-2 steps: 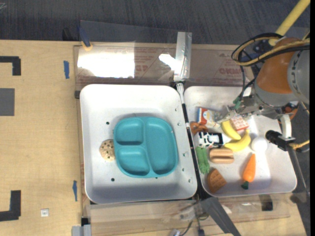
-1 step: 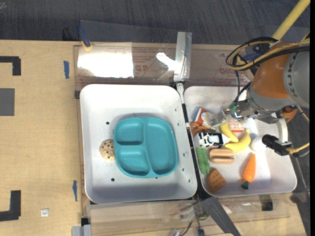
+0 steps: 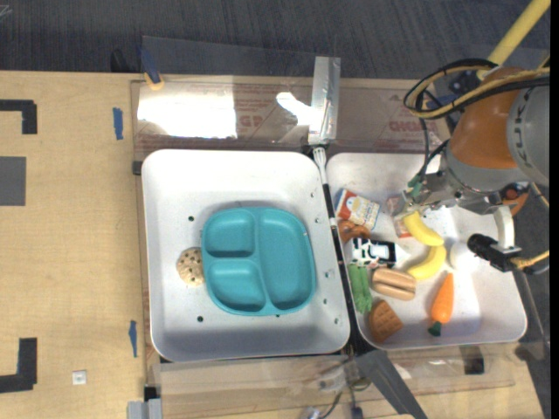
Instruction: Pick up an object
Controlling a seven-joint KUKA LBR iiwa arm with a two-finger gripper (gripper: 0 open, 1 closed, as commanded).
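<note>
We saw two shallow white bins side by side on the bench [image 3: 61,234]. The left bin [image 3: 166,182] held a teal divided plate [image 3: 259,259] near its middle and a cookie [image 3: 190,266] just beside the plate's left edge. The right bin [image 3: 498,312] held the clutter: a banana [image 3: 425,247], a carrot [image 3: 441,300] lower right of it, a hot dog [image 3: 394,283], a small carton [image 3: 359,209] toward the bin's upper left, a black-and-white item [image 3: 374,252], something green [image 3: 360,288] along the divider, and a brown piece [image 3: 383,321] at the bottom.

The arm [image 3: 511,133] reached in from the right of the frame, its orange band in the upper right, and the gripper [image 3: 422,192] hung over the upper part of the right bin, just above the banana's top end. From this slanted view we could not tell how the gripper was set, nor whether it touched anything; nothing showed plainly as being held.

We judged the pick not yet made. The gripper sat over the crowded bin because that was where most of the candidates lay, and the banana, nearest beneath it, looked the likeliest target. The crowding was a risk: the banana lay close to the hot dog and near the carrot, so a descent slightly off could nudge neighbours or close on an edge and slip.
</note>
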